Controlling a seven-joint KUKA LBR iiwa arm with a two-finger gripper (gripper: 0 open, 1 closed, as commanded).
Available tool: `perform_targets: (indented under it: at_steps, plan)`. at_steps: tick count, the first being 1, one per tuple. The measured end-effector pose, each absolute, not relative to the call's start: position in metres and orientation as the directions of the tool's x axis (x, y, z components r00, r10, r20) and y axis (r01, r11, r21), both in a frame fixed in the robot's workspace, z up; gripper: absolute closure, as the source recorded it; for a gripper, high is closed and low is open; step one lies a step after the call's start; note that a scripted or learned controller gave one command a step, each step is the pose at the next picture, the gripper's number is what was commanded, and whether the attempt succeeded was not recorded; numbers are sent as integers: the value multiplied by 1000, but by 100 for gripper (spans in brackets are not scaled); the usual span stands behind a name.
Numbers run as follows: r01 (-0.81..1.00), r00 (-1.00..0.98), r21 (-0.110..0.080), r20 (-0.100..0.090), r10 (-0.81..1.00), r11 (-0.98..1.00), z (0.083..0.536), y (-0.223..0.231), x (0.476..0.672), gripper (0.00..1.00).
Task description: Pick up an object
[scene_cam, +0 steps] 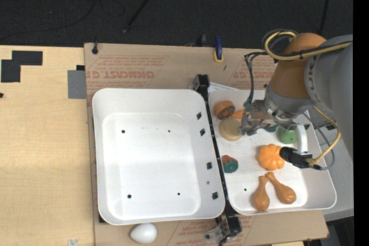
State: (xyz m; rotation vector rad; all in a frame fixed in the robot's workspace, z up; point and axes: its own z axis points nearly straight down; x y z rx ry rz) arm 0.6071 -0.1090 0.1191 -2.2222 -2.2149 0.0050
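The right bin (323, 196) holds several toy foods. An orange pumpkin (271, 156) lies mid-bin, with two tan drumstick shapes (272, 189) near the front. A brown bun-like piece (223, 109) and a beige round disc (231, 129) sit at the back left, and a small red and green piece (229, 163) lies by the divider. A green item (286, 136) shows under the arm. My gripper (249, 123) reaches down at the beige disc's right side, beside the brown piece. Its fingertips are too dark and small to make out.
The left bin (150, 152) stands beside the right one, split by a black divider (210, 141). A white egg shape (143, 233) lies outside on the bench in front of the left bin. Cables loop around the arm's wrist (288, 83).
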Motion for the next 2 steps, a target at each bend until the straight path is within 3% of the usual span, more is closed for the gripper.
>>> perform_targets:
  at_steps: [1,2]
  plan:
    - [1000,4,-5,2,1000,-4,87,-120,522,100]
    - [1000,-4,2,0,1000,4,88,-102,583,100]
